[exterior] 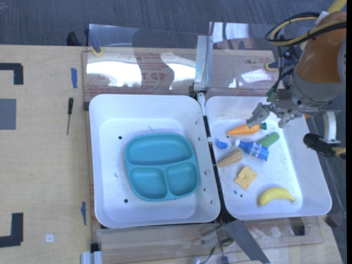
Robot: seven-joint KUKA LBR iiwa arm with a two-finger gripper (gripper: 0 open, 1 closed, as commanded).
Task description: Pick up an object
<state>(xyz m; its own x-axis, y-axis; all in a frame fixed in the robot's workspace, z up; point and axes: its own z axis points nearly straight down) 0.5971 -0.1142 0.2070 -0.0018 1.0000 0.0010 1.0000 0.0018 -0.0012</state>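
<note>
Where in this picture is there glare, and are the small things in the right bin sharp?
In the camera view, glare lies on the clear panels behind both bins; the banana, carrot and cheese read clearly with soft edges; the hand is slightly blurred.

2 bins sit side by side on the bench (38, 169). The left bin (104, 125) holds a tray (161, 165) with 3 compartments. In the right bin (308, 186), a carrot (242, 129) lies at the back, a bottle (254, 149) just in front of it, a corn cob (229, 159) left of the bottle, a cheese wedge (245, 177) nearer, and a banana (276, 195) nearest the front. The gripper (270, 114) hangs over the bin's back, beside the carrot.
</note>
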